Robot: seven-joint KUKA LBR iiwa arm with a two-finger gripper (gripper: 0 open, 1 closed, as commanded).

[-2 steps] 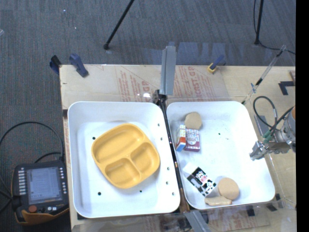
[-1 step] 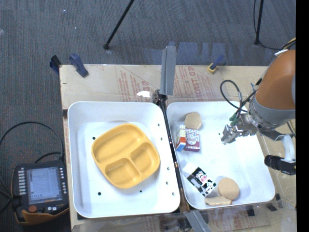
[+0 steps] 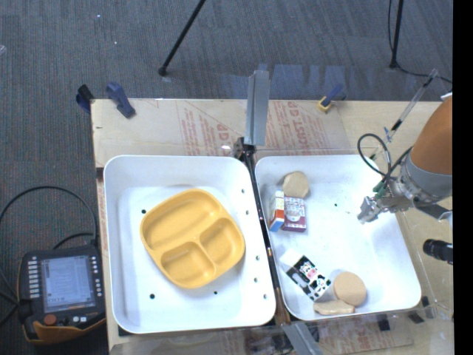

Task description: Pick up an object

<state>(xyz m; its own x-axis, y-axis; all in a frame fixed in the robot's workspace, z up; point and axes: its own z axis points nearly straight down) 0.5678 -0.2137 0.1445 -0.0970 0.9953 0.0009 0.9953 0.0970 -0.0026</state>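
Camera view — grey two-finger gripper above right white bin, near its right edge.
Finger state can't tell — small red-and-white carton lies well left; yellow divided plastic plate in left white bin.

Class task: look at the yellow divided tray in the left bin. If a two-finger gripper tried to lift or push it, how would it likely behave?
The yellow tray looks like moulded plastic, so probably stiff and light for its size. It lies flat in the left bin, so it seems unlikely to roll or tip; a push would likely slide it. Its wide, shallow shape suggests only the rim offers a grip.
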